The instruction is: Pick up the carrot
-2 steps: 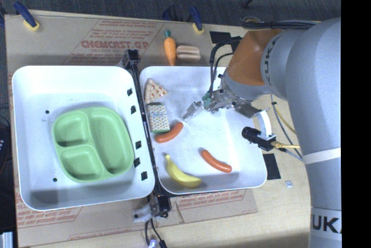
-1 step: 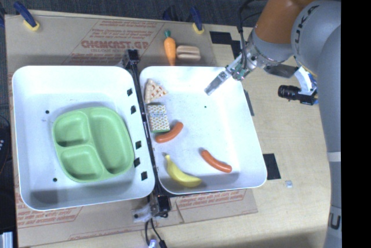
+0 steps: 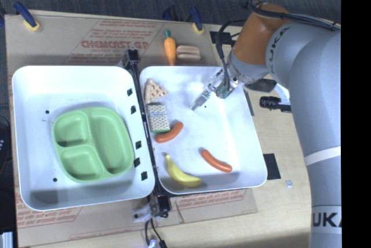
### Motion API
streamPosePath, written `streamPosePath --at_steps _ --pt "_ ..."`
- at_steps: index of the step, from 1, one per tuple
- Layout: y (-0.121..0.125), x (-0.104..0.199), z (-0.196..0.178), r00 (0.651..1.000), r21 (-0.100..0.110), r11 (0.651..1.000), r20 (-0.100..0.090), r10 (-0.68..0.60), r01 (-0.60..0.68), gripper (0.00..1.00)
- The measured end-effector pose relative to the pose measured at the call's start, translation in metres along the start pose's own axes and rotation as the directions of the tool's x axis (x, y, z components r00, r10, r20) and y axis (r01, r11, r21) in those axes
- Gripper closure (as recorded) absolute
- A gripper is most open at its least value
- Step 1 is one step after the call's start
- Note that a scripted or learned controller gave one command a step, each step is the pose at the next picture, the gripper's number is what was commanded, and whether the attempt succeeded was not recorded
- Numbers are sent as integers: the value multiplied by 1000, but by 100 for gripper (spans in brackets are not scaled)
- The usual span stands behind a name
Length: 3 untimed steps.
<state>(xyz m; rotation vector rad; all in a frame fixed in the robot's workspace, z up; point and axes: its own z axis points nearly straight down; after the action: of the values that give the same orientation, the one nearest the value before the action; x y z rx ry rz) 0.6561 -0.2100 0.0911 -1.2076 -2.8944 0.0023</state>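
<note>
The carrot, orange with a green top, lies on the cardboard just behind the right bin, outside it and beside a tan bun. My gripper hangs over the upper middle of the right bin, pointing down and to the left. It is to the right of the carrot and nearer the camera, apart from it. Nothing shows in the gripper.
The right bin holds a pizza slice, a patterned block, two sausages and a banana. A green divided plate lies in the left bin. Blue clamps grip the back edge.
</note>
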Motion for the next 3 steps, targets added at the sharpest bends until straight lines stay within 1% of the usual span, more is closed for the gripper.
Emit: streamPosePath --at_steps 1,2,3 --pt "-45 58 0 1000 -1 1000 3 -15 15 0" --pt "35 72 -51 999 -4 999 5 52 -52 0" --pt "59 70 -5 1000 -4 1000 8 -24 24 0"
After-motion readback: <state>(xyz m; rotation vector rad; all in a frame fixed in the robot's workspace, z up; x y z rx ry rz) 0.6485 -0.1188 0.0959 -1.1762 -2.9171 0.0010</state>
